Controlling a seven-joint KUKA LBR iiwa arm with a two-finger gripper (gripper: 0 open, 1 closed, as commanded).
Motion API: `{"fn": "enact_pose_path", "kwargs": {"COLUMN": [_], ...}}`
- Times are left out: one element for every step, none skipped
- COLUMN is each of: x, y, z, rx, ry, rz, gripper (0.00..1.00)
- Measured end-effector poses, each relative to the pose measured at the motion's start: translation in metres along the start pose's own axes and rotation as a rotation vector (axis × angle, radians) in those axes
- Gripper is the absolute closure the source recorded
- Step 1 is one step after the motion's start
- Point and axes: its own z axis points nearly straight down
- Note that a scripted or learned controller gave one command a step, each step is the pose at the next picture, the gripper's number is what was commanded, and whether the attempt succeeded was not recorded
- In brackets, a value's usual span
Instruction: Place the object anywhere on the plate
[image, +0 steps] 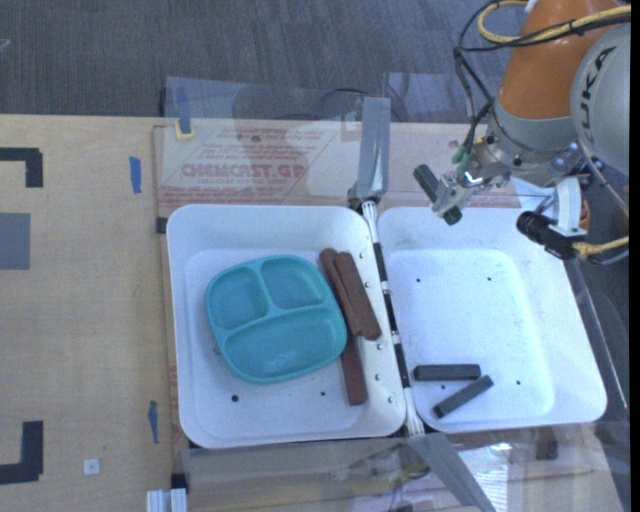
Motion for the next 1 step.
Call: {"fn": "enact_pose_path", "kwargs": {"x": [0.083], "y": [-0.0124], "z": [0.0221], "rx": [0.001], "ry": [0.002], "rz": [-0.063], "gripper": [1.0]}}
